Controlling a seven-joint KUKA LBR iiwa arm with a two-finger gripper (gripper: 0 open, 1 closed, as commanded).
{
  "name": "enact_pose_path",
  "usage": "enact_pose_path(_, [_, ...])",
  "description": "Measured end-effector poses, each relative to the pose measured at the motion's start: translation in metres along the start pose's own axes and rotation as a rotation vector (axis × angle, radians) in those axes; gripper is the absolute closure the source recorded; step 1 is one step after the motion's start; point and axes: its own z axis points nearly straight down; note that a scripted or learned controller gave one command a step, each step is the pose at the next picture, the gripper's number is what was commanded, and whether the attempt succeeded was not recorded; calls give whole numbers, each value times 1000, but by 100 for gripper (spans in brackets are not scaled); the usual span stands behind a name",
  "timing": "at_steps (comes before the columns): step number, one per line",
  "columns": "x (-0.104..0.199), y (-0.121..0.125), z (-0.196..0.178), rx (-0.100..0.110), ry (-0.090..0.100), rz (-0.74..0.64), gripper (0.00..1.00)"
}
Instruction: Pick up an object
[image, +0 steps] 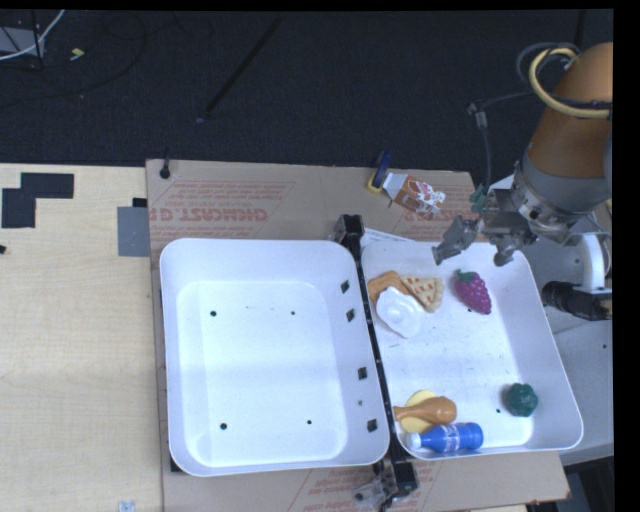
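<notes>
Bench carries 2 shallow white bins side by side on a cardboard sheet (250, 205). Landmark for all positions: the purple grape bunch (474, 291), lying in the right bin (545, 345) near that bin's far edge.

Gripper (478, 247): hovering just above and beyond the grape bunch, over the far rim of the right bin. Its 2 fingers stand apart, 1 to the left of the grapes and 1 just above them, with nothing between them. No contact with the grapes can be confirmed.

Other contents of the right bin, relative to the grapes:
- Waffle piece (424, 291): just beside, to the left.
- White fried-egg piece (400, 313): further left and slightly nearer the camera, touching the waffle piece.
- Tan bread piece (383, 285): left of the egg, partly under it.
- Dark green round object (520, 399): well apart, toward the near right corner.
- Drumstick (428, 409) and blue-and-white bottle (447, 437): well apart, at the near left corner, the bottle lying on its side just beside the drumstick.

Left bin (190, 300): left of the grapes, across the black divider.

A small printed packet (414, 194) lies on the cardboard beyond the grapes, outside the bins.
</notes>
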Motion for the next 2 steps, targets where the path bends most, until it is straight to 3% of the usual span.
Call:
enact_pose_path(1, [0, -1, 2, 18, 0, -5, 100])
enact_pose_path(2, [53, -57, -178, -3, 3, -4, 100])
